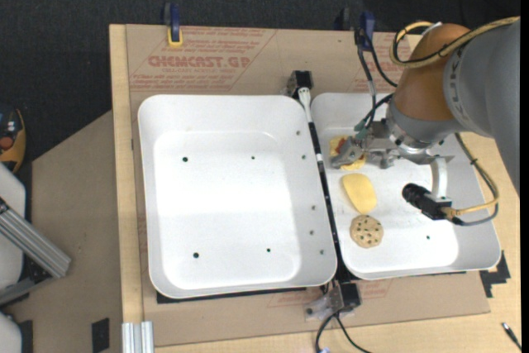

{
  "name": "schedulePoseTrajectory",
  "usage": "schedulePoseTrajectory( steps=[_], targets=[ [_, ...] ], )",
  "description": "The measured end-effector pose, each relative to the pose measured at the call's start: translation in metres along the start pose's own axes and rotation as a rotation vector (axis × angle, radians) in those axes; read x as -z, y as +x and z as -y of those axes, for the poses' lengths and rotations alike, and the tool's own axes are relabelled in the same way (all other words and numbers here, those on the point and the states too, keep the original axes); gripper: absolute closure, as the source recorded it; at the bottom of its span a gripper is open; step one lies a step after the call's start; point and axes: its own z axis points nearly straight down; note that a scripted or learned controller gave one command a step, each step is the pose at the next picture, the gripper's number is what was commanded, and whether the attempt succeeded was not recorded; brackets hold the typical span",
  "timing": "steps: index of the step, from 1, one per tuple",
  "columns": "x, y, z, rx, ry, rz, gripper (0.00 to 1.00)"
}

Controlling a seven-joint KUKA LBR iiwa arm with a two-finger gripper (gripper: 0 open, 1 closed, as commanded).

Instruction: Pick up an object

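Observation:
In the right bin (463, 256) lie a pale yellow oval piece (359, 193), a round chocolate-chip cookie (366, 231) just in front of it, and a small yellow and red object (337, 148) against the bin's left wall. My gripper (354, 151) is low over the bin's back-left part, right beside the small yellow and red object and just behind the oval piece. The grey wrist and orange band above it hide part of the gripper.
The left bin (157, 178) adjoins the right one along a black divider strip (316, 169). A black plug (421, 199) on a yellow cable hangs from the arm over the right bin's middle. Blue clamps (172, 19) hold the cardboard base at the back.

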Motion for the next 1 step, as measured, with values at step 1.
schedulePoseTrajectory(
  steps=[1],
  targets=[
    [0.0176,-0.0015,-0.001,-0.003,-0.008,0.003,1.0]
  ],
)
